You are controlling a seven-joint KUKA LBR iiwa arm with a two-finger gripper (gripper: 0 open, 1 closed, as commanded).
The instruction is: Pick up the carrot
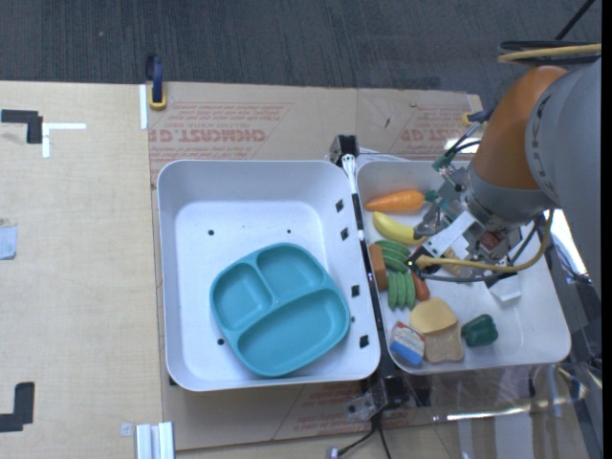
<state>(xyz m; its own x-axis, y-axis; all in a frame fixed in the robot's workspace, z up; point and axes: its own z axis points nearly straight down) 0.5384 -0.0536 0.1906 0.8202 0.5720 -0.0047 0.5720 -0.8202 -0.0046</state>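
The hand (432, 229) hovers low in the right-hand shallow white plastic bin (535, 347), and whether it is apart or together I cannot tell, so this looks like the approach before any grasp. The tapered orange carrot (396, 200) lies just beyond it, toward the bin's far wall, beside the curved yellow banana (394, 227). Next, the hand needs to shift over the carrot and descend around it without catching the banana.
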